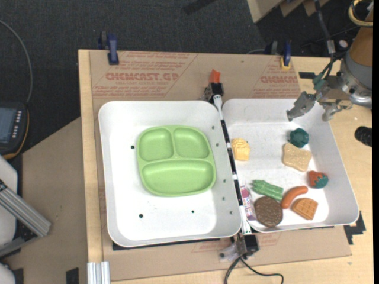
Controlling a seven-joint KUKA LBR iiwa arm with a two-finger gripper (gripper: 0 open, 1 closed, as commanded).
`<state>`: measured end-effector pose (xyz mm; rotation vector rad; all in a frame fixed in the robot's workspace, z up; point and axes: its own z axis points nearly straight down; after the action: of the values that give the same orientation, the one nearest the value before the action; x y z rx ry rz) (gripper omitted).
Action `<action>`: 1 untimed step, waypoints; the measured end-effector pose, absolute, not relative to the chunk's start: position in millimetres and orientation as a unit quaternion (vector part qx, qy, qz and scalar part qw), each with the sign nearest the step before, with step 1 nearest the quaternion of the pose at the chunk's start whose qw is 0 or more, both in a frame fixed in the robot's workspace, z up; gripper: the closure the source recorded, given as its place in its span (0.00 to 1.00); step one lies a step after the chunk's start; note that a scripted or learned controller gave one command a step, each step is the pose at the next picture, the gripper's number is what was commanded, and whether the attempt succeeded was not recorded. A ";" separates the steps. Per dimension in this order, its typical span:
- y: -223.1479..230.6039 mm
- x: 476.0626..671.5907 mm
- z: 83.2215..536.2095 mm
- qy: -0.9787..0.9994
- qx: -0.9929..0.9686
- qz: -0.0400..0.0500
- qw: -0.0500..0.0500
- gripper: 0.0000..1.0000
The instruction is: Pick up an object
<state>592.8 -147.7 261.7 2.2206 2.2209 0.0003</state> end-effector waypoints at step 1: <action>-188.3 612.6 146.9 0.706 0.708 -0.003 -0.004 0.00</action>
<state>612.6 -188.3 146.9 2.2305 2.2235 -0.0102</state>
